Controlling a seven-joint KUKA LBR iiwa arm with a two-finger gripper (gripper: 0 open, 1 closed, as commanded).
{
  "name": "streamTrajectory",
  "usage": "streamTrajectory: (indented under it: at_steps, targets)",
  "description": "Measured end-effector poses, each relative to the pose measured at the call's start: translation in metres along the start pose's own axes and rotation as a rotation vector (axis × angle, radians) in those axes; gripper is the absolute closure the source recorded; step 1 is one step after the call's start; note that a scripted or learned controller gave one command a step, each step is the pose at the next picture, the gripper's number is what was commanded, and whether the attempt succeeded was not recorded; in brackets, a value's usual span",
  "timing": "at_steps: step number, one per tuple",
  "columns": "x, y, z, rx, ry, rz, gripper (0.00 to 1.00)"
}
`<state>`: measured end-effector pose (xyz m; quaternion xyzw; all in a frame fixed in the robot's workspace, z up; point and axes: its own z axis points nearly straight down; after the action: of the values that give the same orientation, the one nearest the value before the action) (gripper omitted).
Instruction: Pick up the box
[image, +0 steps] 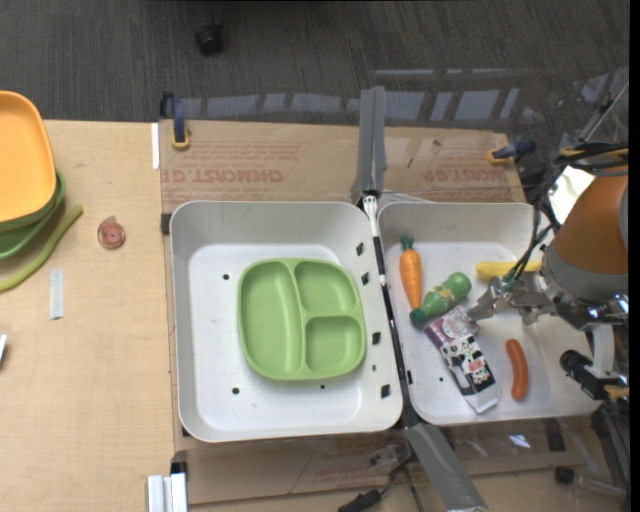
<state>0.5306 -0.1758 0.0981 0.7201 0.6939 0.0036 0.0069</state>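
Flat black-and-white patterned box seen lying in right white bin, near front edge. Metal pincer positioned just beyond box's far end; finger state not discernible.

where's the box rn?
The box lies in the right bin, toward its front, between the green bottle and the sausage, just below the hand.

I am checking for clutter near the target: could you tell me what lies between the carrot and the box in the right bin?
In the camera view, a green bottle lies tilted between the carrot and the box, its lower end close to the box's upper end.
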Motion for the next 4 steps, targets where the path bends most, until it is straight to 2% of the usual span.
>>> streamTrajectory:
  at_steps: [1, 2, 3, 4]
  targets:
    - [0.078, 0.000, 0.000, 0.003, 0.005, 0.031, 0.00]
    - [0.073, -0.053, 0.000, 0.004, 0.005, -0.021, 0.00]
    - [0.012, -0.050, 0.000, 0.002, 0.003, -0.164, 0.00]
    - [0.078, -0.052, 0.001, 0.003, 0.005, -0.206, 0.00]
